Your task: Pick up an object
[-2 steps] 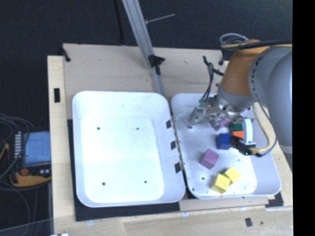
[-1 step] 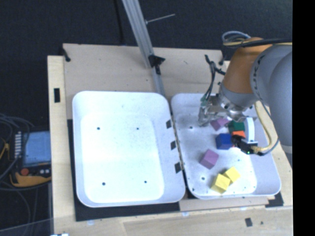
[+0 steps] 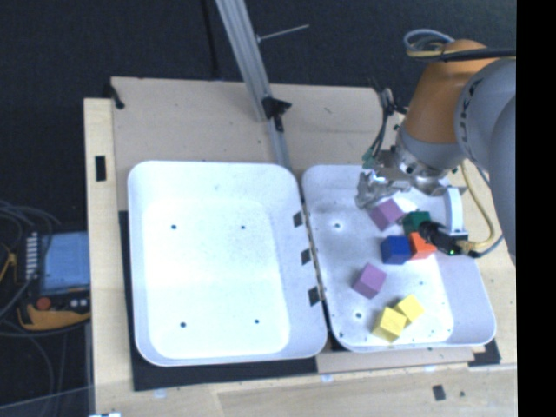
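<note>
Hovering low in the right bin point(image 3: 343, 189), the gripper point(image 3: 375, 191) touches a purple block point(image 3: 387, 213); finger state cannot be told, and crowding blue point(image 3: 395, 249) and orange point(image 3: 423, 246) blocks risk a nudge.

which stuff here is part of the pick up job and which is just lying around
Job: gripper; purple block beside it; second purple block; blue block; orange block; green block; two yellow blocks; right bin.

Lying about: left bin; blue box; metal pole.
</note>
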You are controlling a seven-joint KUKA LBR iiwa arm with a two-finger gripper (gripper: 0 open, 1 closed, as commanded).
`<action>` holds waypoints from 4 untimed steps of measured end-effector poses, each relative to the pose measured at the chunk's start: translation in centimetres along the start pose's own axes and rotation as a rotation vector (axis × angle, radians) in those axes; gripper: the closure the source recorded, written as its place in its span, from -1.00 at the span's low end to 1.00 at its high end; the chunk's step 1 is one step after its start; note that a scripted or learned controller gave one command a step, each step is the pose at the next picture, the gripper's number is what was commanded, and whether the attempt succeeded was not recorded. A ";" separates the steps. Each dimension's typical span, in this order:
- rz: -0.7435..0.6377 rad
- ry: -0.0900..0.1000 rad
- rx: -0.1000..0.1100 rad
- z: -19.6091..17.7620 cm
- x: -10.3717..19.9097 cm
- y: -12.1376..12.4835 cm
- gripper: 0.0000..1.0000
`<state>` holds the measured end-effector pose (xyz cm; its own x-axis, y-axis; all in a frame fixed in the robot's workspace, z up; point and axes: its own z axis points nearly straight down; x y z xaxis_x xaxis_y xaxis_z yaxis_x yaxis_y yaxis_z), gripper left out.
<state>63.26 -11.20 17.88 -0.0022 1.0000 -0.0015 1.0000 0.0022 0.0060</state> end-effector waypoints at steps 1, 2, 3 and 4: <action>0.002 -0.001 -0.001 -4.8 -1.0 0.2 1.00; -0.001 0.000 0.001 -7.4 -1.1 0.4 1.00; -0.004 0.003 0.005 -8.2 4.0 0.1 1.00; -0.005 0.003 0.004 -8.8 9.6 0.1 1.00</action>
<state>63.29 -1.59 26.67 -0.0076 1.0000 0.0010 1.0000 0.0076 0.0019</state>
